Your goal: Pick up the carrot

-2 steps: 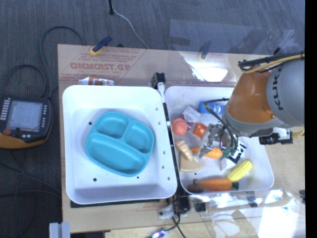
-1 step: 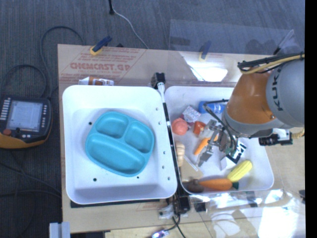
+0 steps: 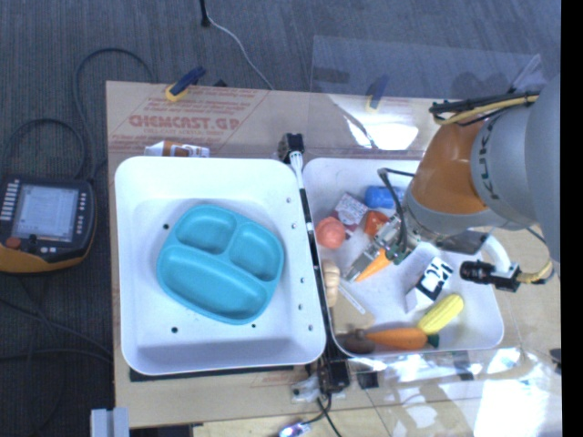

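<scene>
My gripper (image 3: pixel 387 244) is down in the right bin (image 3: pixel 492 330), and I cannot tell how my jaws stand. A small carrot (image 3: pixel 371 265) lies just under them, tip toward the left. A red ball (image 3: pixel 332 233) and blue piece (image 3: pixel 378 196) crowd close by. Corn (image 3: pixel 440 313) and a bigger carrot-like piece (image 3: pixel 396 339) lie nearer the front wall. The blue tray (image 3: pixel 221 262) sits in the left bin (image 3: pixel 146 198).

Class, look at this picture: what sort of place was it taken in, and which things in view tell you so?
Most likely a robotics lab. A grey and orange robot arm reaches over two white bins of toy food on a bench, and a handheld control screen with cables lies on the carpet beside it.
</scene>
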Robot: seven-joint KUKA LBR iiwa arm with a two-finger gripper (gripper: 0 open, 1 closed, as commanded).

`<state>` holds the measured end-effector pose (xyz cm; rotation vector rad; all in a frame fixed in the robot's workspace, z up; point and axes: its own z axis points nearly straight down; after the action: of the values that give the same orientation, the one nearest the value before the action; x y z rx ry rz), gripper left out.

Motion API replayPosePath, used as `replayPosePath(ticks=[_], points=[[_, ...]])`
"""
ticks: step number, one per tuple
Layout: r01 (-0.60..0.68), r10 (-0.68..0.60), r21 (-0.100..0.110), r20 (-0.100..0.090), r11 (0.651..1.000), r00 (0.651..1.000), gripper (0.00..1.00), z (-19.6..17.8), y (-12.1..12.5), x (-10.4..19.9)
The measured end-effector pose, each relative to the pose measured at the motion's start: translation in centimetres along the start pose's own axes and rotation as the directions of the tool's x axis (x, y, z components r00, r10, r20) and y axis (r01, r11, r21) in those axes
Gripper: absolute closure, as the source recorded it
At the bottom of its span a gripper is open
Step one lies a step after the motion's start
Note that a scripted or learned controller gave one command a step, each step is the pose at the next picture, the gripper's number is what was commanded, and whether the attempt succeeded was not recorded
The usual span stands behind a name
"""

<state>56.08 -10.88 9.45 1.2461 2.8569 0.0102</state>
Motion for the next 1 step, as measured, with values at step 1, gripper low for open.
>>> replayPosePath(ticks=[1], points=[[0.001, -0.001, 0.004, 0.003, 1.0, 1.0, 1.0, -0.86, -0.07, -0.08]])
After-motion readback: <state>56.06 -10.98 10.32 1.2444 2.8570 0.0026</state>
